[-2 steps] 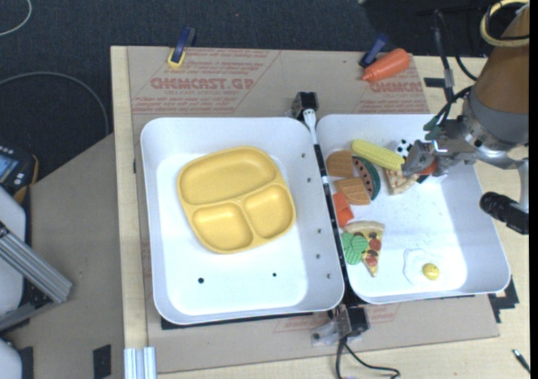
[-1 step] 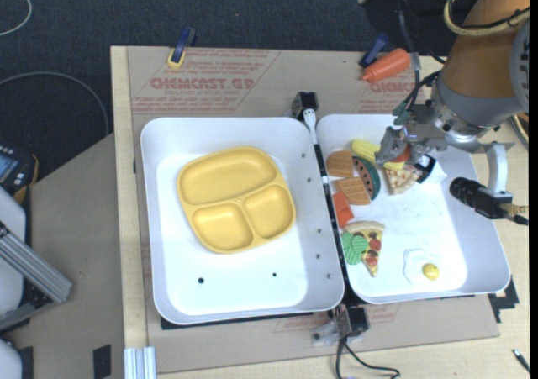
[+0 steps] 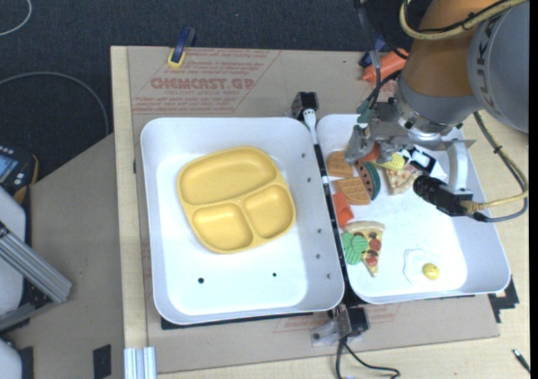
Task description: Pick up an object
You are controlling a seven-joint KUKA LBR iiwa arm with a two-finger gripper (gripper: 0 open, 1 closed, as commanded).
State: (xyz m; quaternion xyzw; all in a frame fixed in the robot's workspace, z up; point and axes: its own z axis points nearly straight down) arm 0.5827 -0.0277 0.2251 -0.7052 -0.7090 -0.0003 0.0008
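In the right bin (image 3: 471, 260), several toy foods lie along the left side. A brown bread piece (image 3: 339, 165) sits next to a tan waffle-like slice (image 3: 355, 192), a dark watermelon slice (image 3: 371, 176) and a yellow-and-red piece (image 3: 398, 176). Below them lie an orange strip (image 3: 343, 211), a pizza slice (image 3: 365, 244) and a fried egg (image 3: 420, 267). My gripper (image 3: 367, 145) hangs low over the bin's upper left, right above the bread and watermelon. Nothing visibly sits between its fingers.
The left bin (image 3: 168, 268) holds a yellow divided plate (image 3: 235, 199). A black divider strip (image 3: 323, 192) runs between the bins. The arm's grey body and orange band (image 3: 445, 24) cover the right bin's far side.
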